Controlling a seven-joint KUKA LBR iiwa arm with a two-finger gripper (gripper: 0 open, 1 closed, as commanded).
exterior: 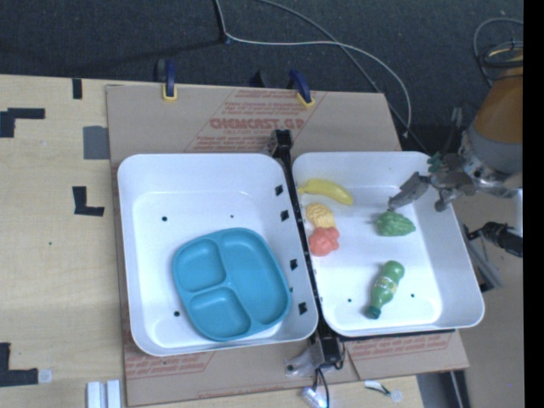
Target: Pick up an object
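Green bottle (385, 288) lies below open claw (422, 193).

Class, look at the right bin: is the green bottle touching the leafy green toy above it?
Apart. The camera view shows bare white bin floor between the green bottle and the leafy green toy.
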